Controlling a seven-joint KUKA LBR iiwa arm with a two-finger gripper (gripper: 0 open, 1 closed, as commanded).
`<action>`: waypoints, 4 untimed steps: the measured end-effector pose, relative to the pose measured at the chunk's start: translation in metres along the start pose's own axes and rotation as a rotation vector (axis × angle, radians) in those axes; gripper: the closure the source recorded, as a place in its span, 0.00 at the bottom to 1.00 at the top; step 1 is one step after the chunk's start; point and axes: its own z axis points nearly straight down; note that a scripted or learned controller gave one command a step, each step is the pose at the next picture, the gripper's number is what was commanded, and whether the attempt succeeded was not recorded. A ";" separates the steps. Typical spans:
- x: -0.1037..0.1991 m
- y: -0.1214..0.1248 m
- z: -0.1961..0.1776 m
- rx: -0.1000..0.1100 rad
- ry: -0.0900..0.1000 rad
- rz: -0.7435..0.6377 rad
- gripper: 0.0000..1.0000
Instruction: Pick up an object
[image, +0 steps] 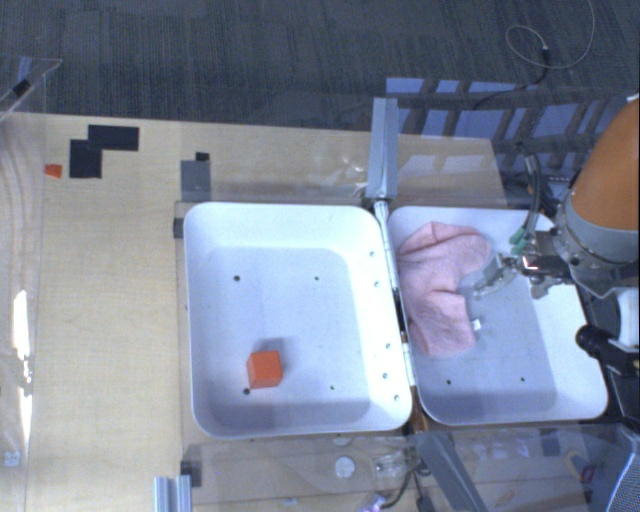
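Arm in from the right, orange band above the grey wrist at frame edge, hand (478, 300) extended leftward and low, two fingers (482, 281) spread apart, one upper and one lower, nothing visibly between them.

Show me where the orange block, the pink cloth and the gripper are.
orange block (265, 369), camera view, middle of its top face.
pink cloth (438, 285), camera view, middle of the bunched fabric.
gripper (474, 300), camera view, midway between its fingertips.
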 end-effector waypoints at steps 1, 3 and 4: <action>-0.015 0.019 0.100 0.000 0.001 -0.187 0.00; -0.005 0.046 0.154 -0.024 -0.005 -0.258 1.00; -0.003 0.090 0.100 -0.004 -0.001 -0.247 1.00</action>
